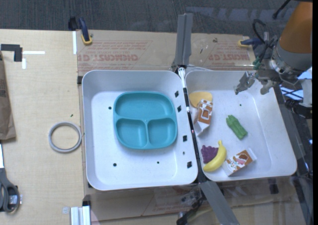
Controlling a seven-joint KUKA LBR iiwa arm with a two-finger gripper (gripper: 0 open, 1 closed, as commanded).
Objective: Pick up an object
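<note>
Banana (216,159) and carton (239,162) lie nearest; green pickle (236,126) beyond; gripper (255,84) hovers open, holding nothing.

Right bin (278,134): open floor mid and far-right; items crowd its left side and front: yellow piece (198,98), carton (204,112), green item (236,126), grapes (209,151), banana (215,159), 2nd carton (240,161). Left bin (94,119): teal divided plate (146,119) takes centre, clear margin all round. Divider walls betw. bins obstruct low crossings.

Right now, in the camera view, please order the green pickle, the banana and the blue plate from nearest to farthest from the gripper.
From the gripper:
1. Green pickle, middle of the right bin.
2. Banana, front left of the right bin.
3. Blue plate, in the left bin.
</note>
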